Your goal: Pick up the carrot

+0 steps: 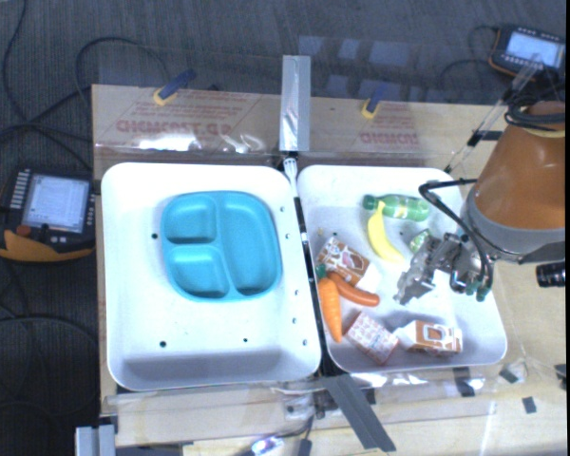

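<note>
- The tool [416,286] hangs low over the right bin [484,350], near its middle and toward the arm's side; its fingers point down and to the left, and from here I cannot tell whether they are spread or pressed together. Nothing shows between them.
- The arm [522,183] comes in from the right, its orange band broad above the wrist.
- One carrot [331,310] lies at the left wall of the right bin, lengthwise along that wall, well apart from the tool.
- One orange-red sausage-shaped piece [354,293] lies just beside the carrot, angled away from its upper end.
- One banana [381,237] curves near the middle of the bin, and one green bottle [396,207] lies on its side just above it.
- Three small printed packets: one [344,256] above the carrot, one red-and-white [371,337] near the front, one orange [432,338] to its right.
- Two white bins sit side by side on the counter [123,112]; the left bin [142,350] holds one blue divided tray [219,243] with three compartments.
</note>
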Controlling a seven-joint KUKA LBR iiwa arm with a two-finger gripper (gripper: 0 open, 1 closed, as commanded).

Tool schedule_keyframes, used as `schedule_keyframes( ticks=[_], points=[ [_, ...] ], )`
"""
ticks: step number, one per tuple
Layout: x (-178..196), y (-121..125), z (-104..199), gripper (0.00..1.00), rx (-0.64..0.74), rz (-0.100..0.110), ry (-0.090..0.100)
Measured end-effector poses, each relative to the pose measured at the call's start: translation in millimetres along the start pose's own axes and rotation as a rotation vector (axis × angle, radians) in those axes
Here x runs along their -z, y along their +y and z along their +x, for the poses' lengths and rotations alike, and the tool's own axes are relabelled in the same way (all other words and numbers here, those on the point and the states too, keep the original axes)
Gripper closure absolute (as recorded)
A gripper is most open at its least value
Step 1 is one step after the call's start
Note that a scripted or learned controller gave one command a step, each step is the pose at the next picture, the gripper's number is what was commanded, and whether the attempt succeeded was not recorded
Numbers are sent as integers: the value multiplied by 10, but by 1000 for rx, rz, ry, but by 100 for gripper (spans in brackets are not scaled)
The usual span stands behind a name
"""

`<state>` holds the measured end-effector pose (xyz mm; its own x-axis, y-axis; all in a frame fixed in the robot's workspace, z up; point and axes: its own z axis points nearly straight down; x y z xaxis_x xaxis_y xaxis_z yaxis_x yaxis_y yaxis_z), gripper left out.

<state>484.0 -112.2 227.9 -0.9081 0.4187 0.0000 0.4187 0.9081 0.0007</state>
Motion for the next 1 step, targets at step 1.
schedule_keyframes(
  ticks=[1],
  points=[
    [-216, 926, 434, 100, -142, 1, 3]
  ],
)
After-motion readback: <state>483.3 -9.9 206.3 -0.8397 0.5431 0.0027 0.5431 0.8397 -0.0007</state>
